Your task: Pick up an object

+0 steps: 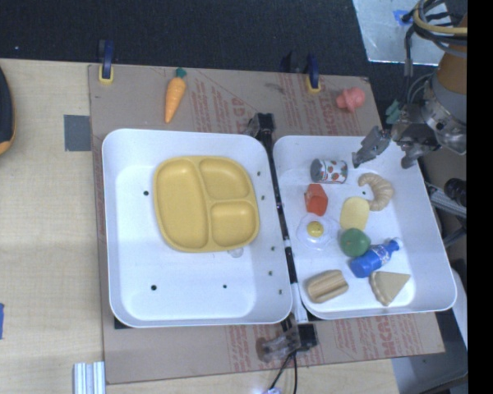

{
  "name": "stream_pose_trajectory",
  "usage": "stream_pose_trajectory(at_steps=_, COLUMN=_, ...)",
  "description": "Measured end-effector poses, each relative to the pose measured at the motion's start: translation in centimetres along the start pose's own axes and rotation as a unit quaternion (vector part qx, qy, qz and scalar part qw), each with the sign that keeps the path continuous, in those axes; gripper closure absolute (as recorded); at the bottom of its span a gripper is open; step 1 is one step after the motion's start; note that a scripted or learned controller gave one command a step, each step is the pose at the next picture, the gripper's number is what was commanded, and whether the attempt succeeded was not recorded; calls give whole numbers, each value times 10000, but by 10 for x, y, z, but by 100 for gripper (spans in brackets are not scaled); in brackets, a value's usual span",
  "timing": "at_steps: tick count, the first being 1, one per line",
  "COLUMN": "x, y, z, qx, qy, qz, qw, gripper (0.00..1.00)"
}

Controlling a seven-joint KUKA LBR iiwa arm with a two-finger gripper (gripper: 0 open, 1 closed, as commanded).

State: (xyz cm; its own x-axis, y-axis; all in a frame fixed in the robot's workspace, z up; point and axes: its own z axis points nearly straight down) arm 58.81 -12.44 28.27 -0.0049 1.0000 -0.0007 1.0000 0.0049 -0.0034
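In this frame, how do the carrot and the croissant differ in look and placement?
The carrot is orange with a green top; the croissant is pale tan. The carrot is a straight tapering shape, while the croissant is curved into a crescent. The carrot lies outside both bins on the brown board above the left bin; the croissant lies inside the right bin, near its upper right. Both look like toy food lying flat, untouched by the gripper.

yellow tray (205,203), orange carrot (174,97), green ball (354,241), blue bottle (373,258)
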Motion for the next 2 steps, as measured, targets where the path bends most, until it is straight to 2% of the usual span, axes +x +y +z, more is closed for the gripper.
stream_pose_trajectory(at_steps=1, x=30, y=54, z=141, qx=22, qy=3, qz=-23, qw=10000, gripper=0)
stream_pose_trajectory(at_steps=2, x=23, y=19, z=193, qx=28, qy=3, qz=3, qw=10000, gripper=0)
